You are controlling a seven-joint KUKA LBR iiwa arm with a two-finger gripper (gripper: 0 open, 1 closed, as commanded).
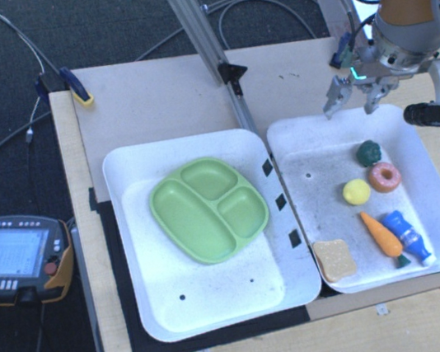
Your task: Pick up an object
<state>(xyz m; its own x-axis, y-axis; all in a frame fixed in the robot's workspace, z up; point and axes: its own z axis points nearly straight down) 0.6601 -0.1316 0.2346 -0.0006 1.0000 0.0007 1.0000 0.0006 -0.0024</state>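
jaws (353,104) apart above right bin's far rim, holding nothing; small round yellow plastic ball (356,191) looks light, slick, rigid, so pinch across its middle

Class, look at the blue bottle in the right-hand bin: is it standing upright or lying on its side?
Lying on its side. The blue bottle stretches flat along the right bin's floor beside the carrot, its white end toward the bin's near corner.
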